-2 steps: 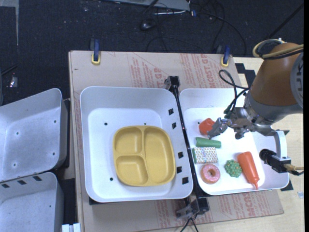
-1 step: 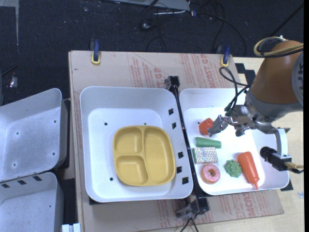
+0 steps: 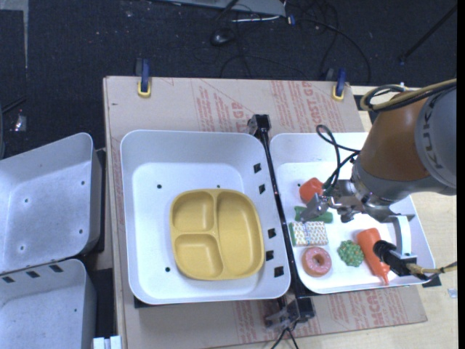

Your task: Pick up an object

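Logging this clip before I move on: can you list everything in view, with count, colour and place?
bins: 2, white, side by side on the bench
divided plate: 1, yellow, three compartments, in the left bin
red-orange toy: 1, upper left of the right bin, beside the gripper
patterned block: 1, white with coloured dots, right bin
doughnut: 1, pink, near edge of the right bin
green toy: 1, right of the doughnut
orange tool: 1, orange with a black part, right bin's lower right
clamps: 2, yellow, far edge of the board
arm: 1, grey and orange, over the right bin
gripper: 1, low in the right bin
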Controlling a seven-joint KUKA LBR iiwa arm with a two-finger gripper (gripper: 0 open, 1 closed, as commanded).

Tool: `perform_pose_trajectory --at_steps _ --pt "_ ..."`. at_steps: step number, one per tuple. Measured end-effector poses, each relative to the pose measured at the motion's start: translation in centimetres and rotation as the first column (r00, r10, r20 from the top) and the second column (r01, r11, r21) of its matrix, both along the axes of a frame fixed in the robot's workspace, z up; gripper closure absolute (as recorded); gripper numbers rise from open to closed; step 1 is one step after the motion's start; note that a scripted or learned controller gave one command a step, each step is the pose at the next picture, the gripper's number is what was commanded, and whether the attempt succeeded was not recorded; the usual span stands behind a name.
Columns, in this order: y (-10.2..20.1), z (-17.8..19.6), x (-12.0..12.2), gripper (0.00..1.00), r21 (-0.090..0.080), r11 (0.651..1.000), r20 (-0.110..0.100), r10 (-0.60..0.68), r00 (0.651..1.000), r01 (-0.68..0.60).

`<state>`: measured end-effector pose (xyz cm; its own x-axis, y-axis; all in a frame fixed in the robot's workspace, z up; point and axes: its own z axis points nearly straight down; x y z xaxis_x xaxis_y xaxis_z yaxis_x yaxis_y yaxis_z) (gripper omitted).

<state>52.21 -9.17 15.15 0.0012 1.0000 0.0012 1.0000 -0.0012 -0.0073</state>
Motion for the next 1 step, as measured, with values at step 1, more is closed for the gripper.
perform_pose_trajectory --at_steps 1 --pt "0.04 -5.12 0.08 0.00 0.000 1.000 0.009 -0.002 1.000 0.002"
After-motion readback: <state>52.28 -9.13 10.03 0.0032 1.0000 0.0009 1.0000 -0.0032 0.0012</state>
